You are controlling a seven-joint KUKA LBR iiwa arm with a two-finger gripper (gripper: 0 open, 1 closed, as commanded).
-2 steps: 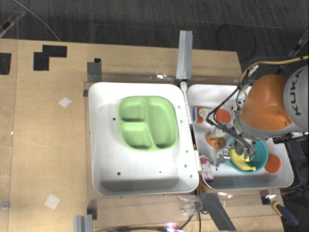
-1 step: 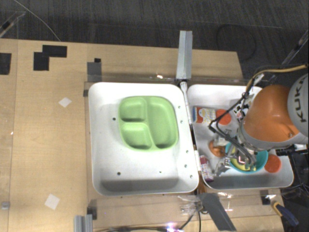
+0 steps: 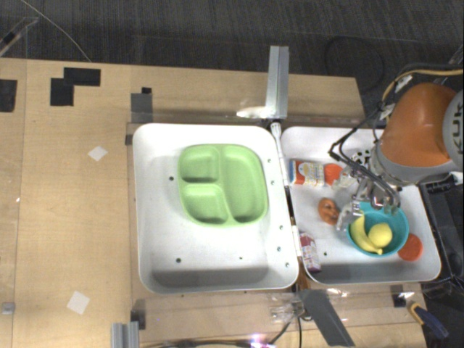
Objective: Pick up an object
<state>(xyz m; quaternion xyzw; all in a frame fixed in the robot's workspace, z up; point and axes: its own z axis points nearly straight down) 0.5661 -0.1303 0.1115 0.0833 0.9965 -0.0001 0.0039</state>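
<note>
Two white bins are sitting on the tan counter [image 3: 65,216]. I am hovering my fingers [image 3: 360,207] over the right bin [image 3: 428,267] at centre right, just beside the orange toy [image 3: 328,209] and teal bowl [image 3: 395,246].

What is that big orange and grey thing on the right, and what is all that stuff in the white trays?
That is a robot arm. At its end sits a gripper, a sort of hand with two fingers, for picking things up. The picture comes from one camera up high, looking down on a bench.

The left white bin holds a green plate with three sections. The right white bin holds a blue bowl with a banana and a lemon inside, an orange toy, a small white bottle, a dark packet and a small orange thing.

The gripper hangs by the bowl's rim. I cannot tell if it holds anything.
</note>
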